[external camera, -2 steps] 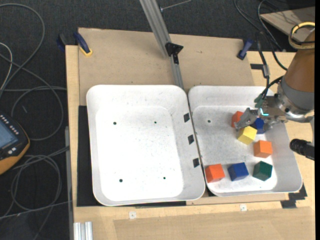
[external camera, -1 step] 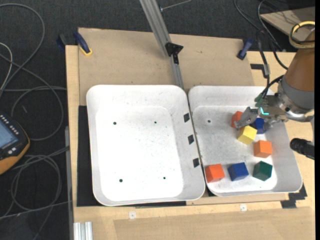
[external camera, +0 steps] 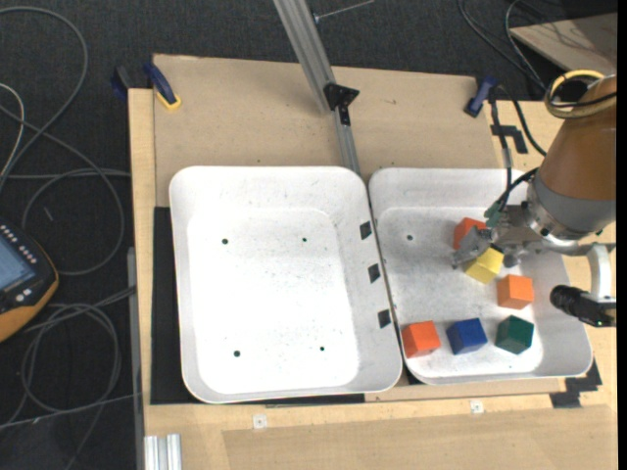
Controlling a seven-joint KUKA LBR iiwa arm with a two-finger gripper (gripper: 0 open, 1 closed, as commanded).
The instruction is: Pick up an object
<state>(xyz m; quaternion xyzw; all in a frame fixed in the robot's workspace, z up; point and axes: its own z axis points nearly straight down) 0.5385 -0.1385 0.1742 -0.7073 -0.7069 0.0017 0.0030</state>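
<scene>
Because the hand [external camera: 487, 246] sits low among crowded blocks, grip state untellable, it could nudge the yellow block [external camera: 485, 265] against the red block [external camera: 467, 231] and miss.

Gripper [external camera: 487, 246] low in right bin [external camera: 411, 196] — over yellow block [external camera: 484, 266].

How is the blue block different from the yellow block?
The blue block sits near the front edge of the right bin, in a row between an orange block and a green block; the yellow block lies farther back, right by the gripper. The blue block rests out in the open, while the yellow block is partly covered by the gripper. Both are small blocks in the same bin.
</scene>
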